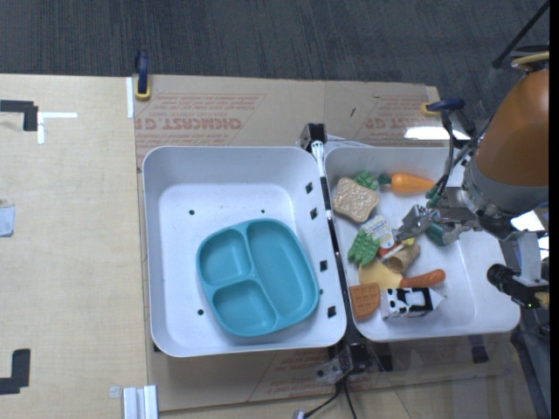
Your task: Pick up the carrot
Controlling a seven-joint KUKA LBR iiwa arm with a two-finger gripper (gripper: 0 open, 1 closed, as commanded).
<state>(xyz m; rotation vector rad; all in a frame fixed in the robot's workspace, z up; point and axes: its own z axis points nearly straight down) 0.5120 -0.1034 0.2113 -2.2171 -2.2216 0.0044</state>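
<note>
Carrot lies near the far wall of the right-hand bin, up and a little left of the gripper, well apart from it, its orange body pointing right and its green top toward the left; the gripper reaches in from the right and hangs over the middle of that bin, its metal fingers pointing left and downward, and whether they are apart or together cannot be told from this slant; nothing is visibly between them; just left of the gripper sits a pale crinkled packet, and below that a green leafy toy; directly below the gripper lie a tan roll-shaped piece and a yellow wedge, with a red-orange sausage-like piece just right of the wedge; further below stand a black-and-white carton and a small brown waffle square; up and left of the gripper, beside the carrot's green top, rests a speckled slice of bread; far left of the gripper, in the left bin, a teal divided plate lies flat; the arm's orange band rises at the right above the wrist.
</note>
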